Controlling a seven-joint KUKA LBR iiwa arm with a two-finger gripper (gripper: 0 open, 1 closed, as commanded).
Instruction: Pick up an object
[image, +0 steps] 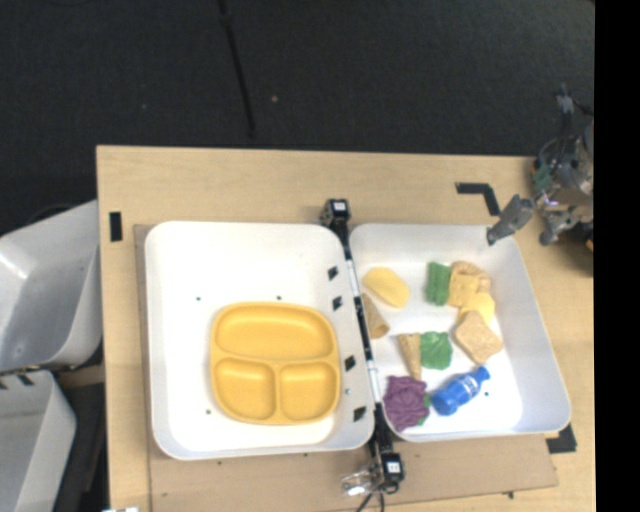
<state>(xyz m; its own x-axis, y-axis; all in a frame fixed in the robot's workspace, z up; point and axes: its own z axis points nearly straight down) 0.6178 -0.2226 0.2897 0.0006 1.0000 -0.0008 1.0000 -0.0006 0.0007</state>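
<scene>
1. Nearest us, at the front edge of the bench (130, 190), we see a small black fitting w/ wires (375, 475) at the foot of the seam between the two bins.
2. Left bin (180, 400): we see a yellow divided tray (275, 362) lying flat, one long compartment at the far side, two smaller ones at the near side. It sits toward the bin's near-right part.
3. Right bin (530, 400), near row: a purple grape-like bunch (406, 401) by the seam, touching or just beside a blue bottle (458, 391) lying on its side, cap pointing right & away.
4. Mid row: a tan wedge (411, 352) just left of a green piece (435, 350); a tan bread-like slice (478, 338) to their right. A small brown bit (375, 320) lies against the bin's left wall.
5. Far row: a yellow oval item (386, 287), a second green piece (438, 283) upright-ish, and a yellow blocky item (470, 288) touching it on the right.
6. Farthest, at the right edge beyond the right bin's far corner, we see the gripper (560, 200), a dark tangle of parts & cables over the bench, apart from all objs. Whether its fingers are apart or together, we can't tell; nothing seen btwn them.
7. A grey finger-like part (508, 219) slants over the bin's far rim.
</scene>
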